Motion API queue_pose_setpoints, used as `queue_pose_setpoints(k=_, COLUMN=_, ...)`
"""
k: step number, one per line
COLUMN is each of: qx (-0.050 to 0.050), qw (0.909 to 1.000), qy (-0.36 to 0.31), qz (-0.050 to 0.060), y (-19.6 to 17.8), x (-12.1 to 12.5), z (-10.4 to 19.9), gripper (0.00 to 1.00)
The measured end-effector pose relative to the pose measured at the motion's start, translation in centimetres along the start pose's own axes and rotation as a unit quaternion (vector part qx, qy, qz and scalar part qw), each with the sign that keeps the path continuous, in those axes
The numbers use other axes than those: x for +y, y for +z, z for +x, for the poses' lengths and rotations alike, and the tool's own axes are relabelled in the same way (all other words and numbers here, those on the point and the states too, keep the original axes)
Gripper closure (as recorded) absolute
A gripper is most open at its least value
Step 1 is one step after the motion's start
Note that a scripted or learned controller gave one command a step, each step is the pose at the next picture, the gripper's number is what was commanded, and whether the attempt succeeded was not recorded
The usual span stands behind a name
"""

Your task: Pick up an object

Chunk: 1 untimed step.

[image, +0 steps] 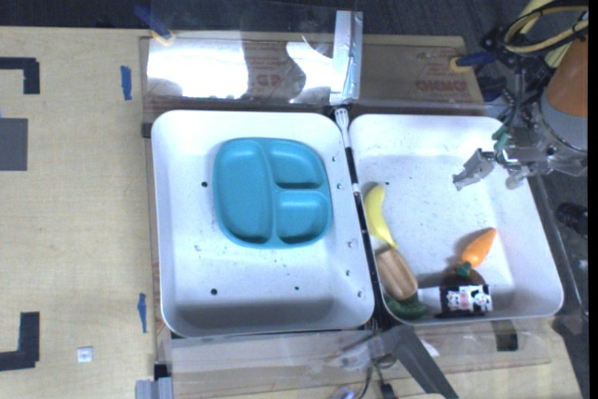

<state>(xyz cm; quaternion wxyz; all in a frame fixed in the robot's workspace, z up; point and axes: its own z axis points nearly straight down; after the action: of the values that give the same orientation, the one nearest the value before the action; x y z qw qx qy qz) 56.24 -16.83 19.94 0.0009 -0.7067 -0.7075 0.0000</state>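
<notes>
Bottle (pixel 460 297) and carrot (pixel 477 247) lie below the claw (pixel 493 168).

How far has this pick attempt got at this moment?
Nothing looks picked yet. The yellow toy banana, orange toy carrot, tan wooden block and dark bottle all lie on the right white bin floor. In hand: the gripper hangs over that bin's upper right, gripping nothing visible. Left: descend, grasp, lift.

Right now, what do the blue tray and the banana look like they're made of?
The blue divided tray looks like moulded plastic, matte: uniform colour, soft rounded compartment edges, no glare. The banana is probably a plastic or rubber toy: even yellow, smooth, slight sheen. Neither can be confirmed by sight.
</notes>
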Motion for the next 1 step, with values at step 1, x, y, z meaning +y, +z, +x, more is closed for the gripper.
queue_pose_setpoints(k=1, qx=0.0, qw=0.9997, qy=-0.023, qz=0.004, y=8.15, x=-5.56, z=-2.95, gripper=0.0)
